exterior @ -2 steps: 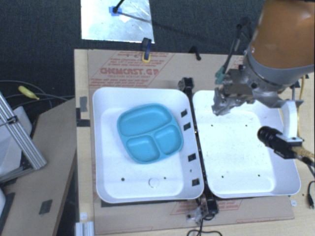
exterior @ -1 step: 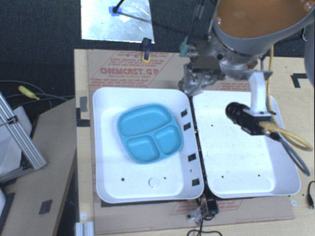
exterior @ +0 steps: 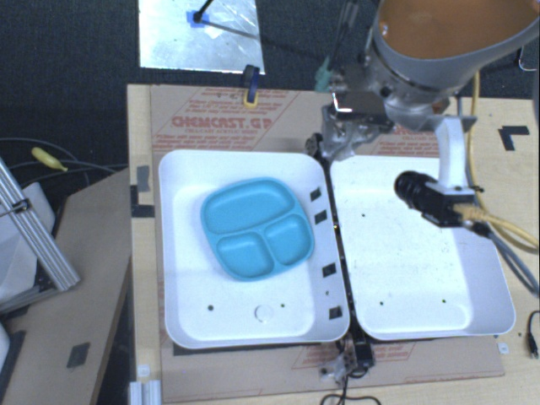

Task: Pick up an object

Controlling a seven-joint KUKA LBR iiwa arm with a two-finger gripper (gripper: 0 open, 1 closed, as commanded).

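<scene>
Gripper parked up at the back edge, plate sitting untouched in the left bin

The gripper (exterior: 344,133) hangs over the far rim where the two bins meet, but it's a dark tangle of metal tucked under the big orange-banded arm (exterior: 447,24), so honestly I can't tell whether it's open or closed. The blue divided plate (exterior: 256,228) lies flat in the middle of the left bin (exterior: 181,310), well apart from the gripper, down and to its left. The right bin (exterior: 472,310) sits beside it.

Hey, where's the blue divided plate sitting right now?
The blue divided plate lies in the left white bin, around its middle and a bit toward the far side. The gripper is beyond it, at the far end of the divider between the bins.
</scene>
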